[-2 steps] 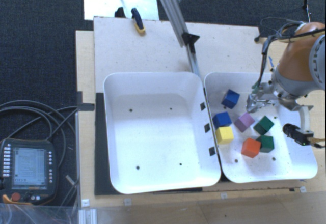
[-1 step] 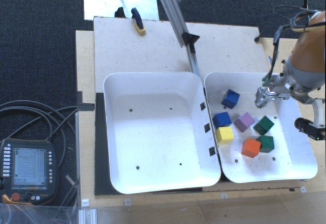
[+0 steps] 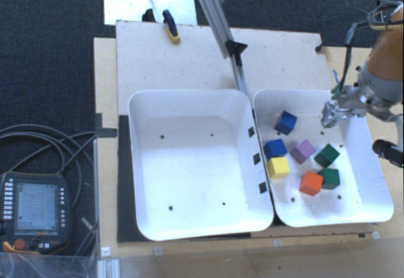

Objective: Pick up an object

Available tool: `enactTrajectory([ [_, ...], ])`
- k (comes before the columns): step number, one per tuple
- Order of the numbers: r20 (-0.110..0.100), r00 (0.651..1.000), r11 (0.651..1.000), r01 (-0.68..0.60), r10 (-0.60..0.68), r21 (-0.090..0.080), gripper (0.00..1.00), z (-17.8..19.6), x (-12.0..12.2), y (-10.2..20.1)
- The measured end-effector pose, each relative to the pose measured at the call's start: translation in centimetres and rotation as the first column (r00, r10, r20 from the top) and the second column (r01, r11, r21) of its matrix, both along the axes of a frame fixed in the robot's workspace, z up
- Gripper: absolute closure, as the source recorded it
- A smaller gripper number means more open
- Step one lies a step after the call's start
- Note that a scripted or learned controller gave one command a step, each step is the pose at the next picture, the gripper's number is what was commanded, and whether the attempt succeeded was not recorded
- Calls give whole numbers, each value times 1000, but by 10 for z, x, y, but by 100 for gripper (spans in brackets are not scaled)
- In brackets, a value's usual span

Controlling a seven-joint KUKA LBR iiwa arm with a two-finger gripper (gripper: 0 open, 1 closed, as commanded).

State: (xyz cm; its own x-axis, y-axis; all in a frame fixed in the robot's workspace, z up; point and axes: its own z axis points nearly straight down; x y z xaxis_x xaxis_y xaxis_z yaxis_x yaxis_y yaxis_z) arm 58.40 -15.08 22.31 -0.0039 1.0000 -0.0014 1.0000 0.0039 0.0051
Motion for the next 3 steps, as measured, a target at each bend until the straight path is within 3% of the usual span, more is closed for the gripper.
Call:
enactTrajectory([
  [2, -4, 1000, 1000, -7, 7, 4, 100, 11, -16, 105],
  [3, -3, 1000, 1000, -8, 8, 4, 100, 21, -11, 165],
])
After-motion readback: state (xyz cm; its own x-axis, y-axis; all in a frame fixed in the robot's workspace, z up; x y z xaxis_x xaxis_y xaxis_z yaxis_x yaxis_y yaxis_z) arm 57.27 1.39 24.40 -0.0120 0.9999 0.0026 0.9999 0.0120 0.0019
